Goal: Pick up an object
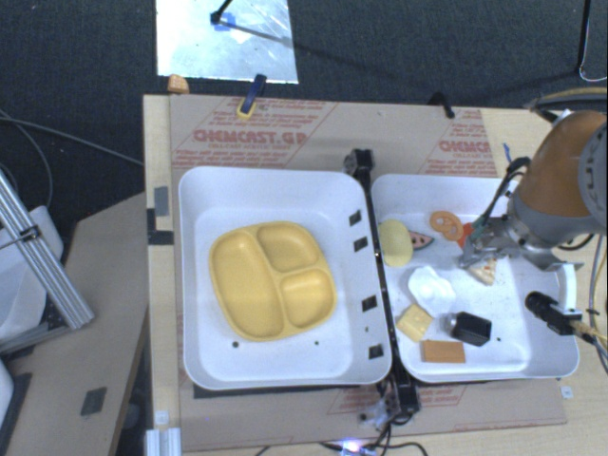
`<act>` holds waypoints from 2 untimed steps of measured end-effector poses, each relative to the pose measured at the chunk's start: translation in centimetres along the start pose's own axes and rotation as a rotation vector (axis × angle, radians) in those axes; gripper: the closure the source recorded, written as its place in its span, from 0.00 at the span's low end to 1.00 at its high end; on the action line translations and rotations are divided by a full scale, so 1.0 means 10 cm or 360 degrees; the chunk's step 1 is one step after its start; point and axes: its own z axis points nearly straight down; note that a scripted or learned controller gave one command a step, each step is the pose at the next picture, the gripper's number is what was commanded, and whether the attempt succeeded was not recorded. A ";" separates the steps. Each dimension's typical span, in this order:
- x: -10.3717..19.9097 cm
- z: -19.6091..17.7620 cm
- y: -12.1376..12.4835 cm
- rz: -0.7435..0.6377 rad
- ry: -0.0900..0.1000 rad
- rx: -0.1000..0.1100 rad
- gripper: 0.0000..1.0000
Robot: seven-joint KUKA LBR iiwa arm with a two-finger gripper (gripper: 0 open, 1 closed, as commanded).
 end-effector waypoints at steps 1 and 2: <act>0.42 0.25 -0.44 0.0003 0.0001 0.0005 1.00; 0.71 -0.34 -0.81 -0.0002 0.0004 0.0006 1.00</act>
